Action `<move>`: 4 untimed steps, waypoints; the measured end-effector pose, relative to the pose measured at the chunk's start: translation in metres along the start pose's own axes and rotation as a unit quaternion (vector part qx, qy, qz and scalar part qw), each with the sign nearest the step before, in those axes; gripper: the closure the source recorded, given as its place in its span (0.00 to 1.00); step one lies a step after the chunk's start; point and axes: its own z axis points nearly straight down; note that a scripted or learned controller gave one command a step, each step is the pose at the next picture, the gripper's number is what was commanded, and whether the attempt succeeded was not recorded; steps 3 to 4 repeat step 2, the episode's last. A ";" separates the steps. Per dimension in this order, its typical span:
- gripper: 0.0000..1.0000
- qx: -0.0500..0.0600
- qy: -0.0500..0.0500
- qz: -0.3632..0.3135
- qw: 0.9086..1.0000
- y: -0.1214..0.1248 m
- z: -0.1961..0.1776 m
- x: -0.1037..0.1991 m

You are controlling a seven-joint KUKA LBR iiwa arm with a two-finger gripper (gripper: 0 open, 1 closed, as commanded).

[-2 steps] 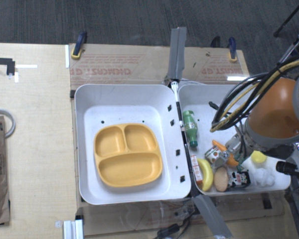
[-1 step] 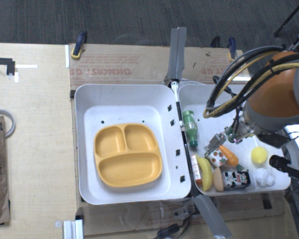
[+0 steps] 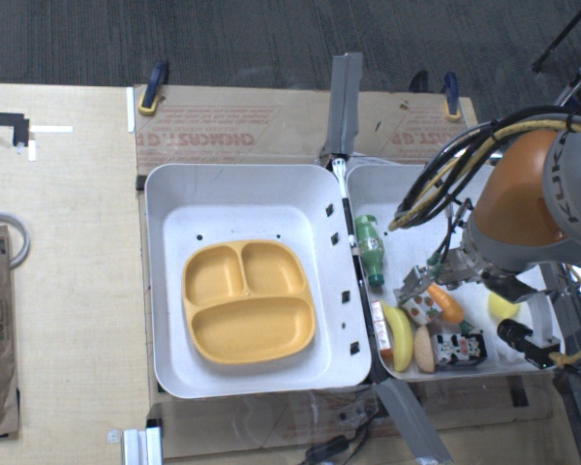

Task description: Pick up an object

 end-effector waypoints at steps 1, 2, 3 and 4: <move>1.00 0.001 0.000 0.001 1.000 0.000 -0.007 -0.001; 1.00 0.000 -0.002 0.172 0.985 0.031 -0.121 0.055; 1.00 0.000 -0.002 0.172 0.985 0.031 -0.121 0.055; 1.00 0.000 -0.002 0.172 0.985 0.031 -0.121 0.055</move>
